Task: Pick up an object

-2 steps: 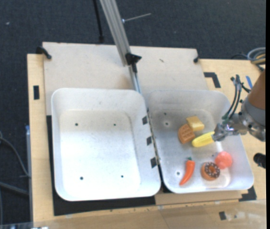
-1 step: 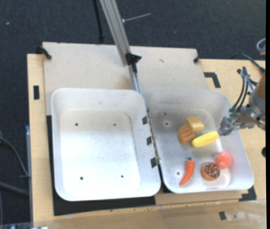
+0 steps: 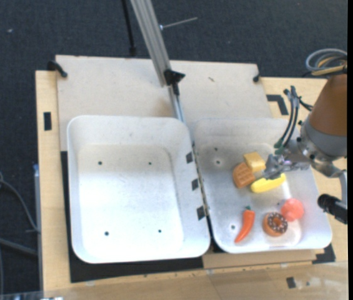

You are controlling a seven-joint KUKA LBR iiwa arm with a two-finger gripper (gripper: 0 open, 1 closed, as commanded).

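Note:
The right bin (image 3: 220,139) holds several small toys. A yellow block (image 3: 255,163) rests against an orange-brown round piece (image 3: 242,177). A yellow banana-like piece (image 3: 267,184) lies just right of them. A red-orange carrot or pepper (image 3: 245,225), a brown doughnut (image 3: 275,224) and a pink-red round piece (image 3: 293,209) lie nearer the front. My gripper (image 3: 277,167) reaches in from the right and is low over the yellow banana piece's upper end, right beside the yellow block. The view does not show anything lifted.
The left bin (image 3: 132,186) stands beside the right one, a dark divider with clips between them. A slanted metal pole (image 3: 154,36) rises behind the bins. Cables hang by the arm at the right and lie on the floor at the left.

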